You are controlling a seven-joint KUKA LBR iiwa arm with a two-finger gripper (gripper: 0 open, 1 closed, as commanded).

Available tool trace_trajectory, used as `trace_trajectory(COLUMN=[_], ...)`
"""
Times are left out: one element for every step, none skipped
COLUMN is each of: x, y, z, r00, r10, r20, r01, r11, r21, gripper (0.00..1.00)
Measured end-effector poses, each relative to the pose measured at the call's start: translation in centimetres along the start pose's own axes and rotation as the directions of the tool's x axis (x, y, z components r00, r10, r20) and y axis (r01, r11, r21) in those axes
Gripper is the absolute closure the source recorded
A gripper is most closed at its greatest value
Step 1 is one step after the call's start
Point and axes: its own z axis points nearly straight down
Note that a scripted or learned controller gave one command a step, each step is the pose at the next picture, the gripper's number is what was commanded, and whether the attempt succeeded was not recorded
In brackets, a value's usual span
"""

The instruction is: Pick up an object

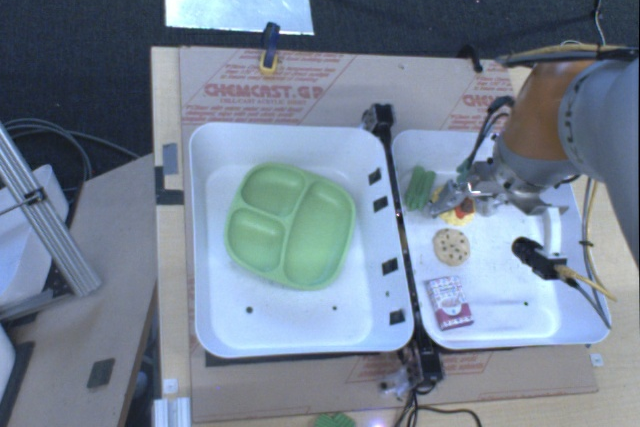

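Gripper (pixel 458 200): low in right bin (pixel 575 320), finger state cannot be told. Left bin (pixel 205 245): green plate (pixel 290 225). Right bin items: green piece (pixel 419 186), packet (pixel 449 302), cookie (pixel 451 246), red-yellow bit (pixel 462 210) just beside gripper. Risk: crowded small items, likely slip or nudge.

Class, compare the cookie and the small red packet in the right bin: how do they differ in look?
The cookie is round and tan with dark specks; the red packet is rectangular, red and white. The cookie lies nearer the pincer; the packet lies nearer the bin's front edge. Both lie flat in the right bin.
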Motion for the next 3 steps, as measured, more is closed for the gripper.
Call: trace_trajectory(x=[2.1, 2.5, 2.5], y=[4.9, 0.4, 1.0], z=[-0.5, -0.3, -1.9], r00=[1.0, 1.0, 1.0], r10=[-0.006, 0.001, -0.001], r20=[0.001, 0.001, 0.002], r01=[0.006, -0.001, 0.001], r11=[1.0, 1.0, 1.0], r21=[-0.009, -0.001, -0.017], gripper=[0.0, 0.0, 1.0])
